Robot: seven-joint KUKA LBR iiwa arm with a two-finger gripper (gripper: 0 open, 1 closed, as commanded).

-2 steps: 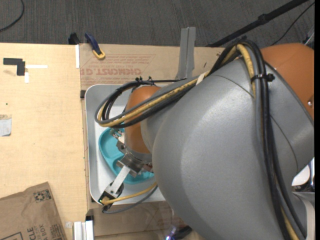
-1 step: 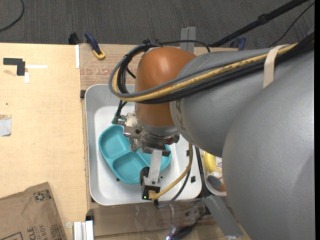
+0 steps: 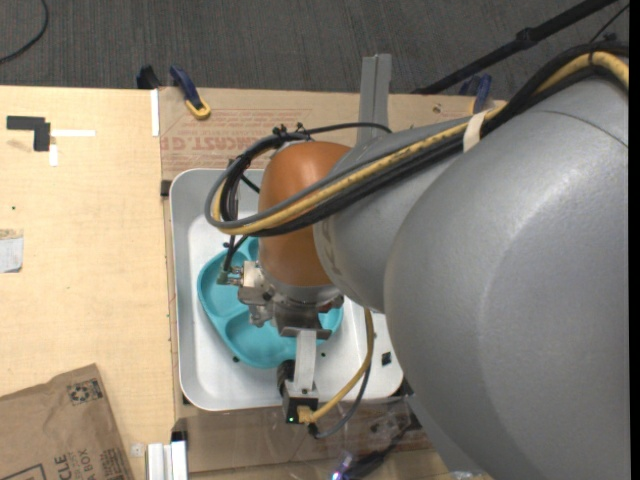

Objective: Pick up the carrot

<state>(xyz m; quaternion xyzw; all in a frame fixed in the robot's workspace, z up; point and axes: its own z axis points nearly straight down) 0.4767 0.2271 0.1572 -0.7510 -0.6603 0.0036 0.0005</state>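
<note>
One gripper (image 3: pixel 281 318) hangs over a teal dish (image 3: pixel 216 298), likely mid-approach; its grip cannot be told. Next comes closing squarely on the carrot.

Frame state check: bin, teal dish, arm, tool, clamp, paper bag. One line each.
white bin: upright on the bench, holding the teal dish.
teal dish: lying in the bin, its right part covered by the arm.
arm: reached over the bin, wrist pointing down.
tool: low over the teal dish.
clamp: clipped on the board's far edge.
paper bag: flat on the bench.
</note>
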